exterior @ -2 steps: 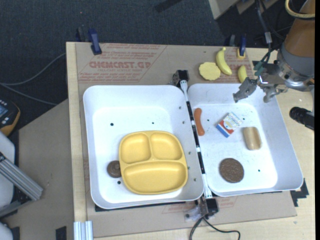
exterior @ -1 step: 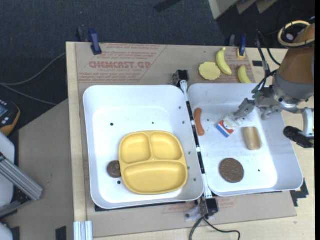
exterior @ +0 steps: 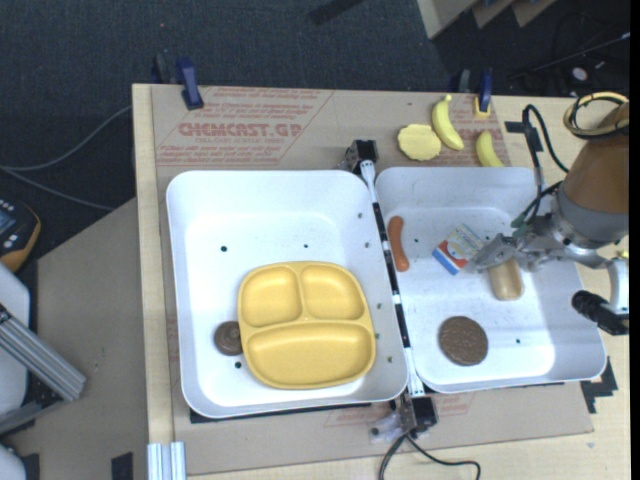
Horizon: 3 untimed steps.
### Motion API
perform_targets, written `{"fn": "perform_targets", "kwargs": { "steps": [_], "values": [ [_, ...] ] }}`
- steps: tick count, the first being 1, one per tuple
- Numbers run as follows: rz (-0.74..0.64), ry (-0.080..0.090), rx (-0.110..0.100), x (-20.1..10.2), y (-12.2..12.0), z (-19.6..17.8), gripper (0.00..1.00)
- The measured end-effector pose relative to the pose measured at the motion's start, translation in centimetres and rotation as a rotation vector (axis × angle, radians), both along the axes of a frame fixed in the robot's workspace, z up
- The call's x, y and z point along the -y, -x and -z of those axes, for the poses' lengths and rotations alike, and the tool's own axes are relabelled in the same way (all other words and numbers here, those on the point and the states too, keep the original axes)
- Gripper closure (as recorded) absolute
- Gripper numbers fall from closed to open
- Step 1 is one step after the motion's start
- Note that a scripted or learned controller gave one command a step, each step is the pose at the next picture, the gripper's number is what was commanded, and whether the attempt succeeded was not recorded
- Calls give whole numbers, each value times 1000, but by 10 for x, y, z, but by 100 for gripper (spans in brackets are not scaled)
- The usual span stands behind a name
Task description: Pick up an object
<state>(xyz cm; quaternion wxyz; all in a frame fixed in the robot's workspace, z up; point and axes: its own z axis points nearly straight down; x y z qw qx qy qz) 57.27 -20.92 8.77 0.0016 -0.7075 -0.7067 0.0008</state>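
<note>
My gripper (exterior: 497, 254) hangs low over the right bin (exterior: 530, 363), reaching in from the right under the orange-banded wrist. Just below it lies a tan bread-like piece (exterior: 508, 282), partly under the gripper. To its left, close by, lies a small blue, red and white packet (exterior: 453, 255). An orange hot dog (exterior: 399, 243) rests along the bin's left wall. A round brown cookie (exterior: 464, 339) sits toward the front of the bin. I see nothing lifted.
The left bin (exterior: 200, 228) holds a yellow divided plate (exterior: 305, 323) with a small brown disc (exterior: 228, 338) beside it. Behind the right bin, on the bench, lie two toy bananas (exterior: 448, 123) (exterior: 487, 149) and a yellow chip-like piece (exterior: 420, 141).
</note>
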Motion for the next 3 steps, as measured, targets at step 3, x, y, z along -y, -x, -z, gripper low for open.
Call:
{"fn": "perform_targets", "kwargs": {
  "steps": [3],
  "values": [
    [-9,0,12,-155,8,-139,100]
  ]
}}
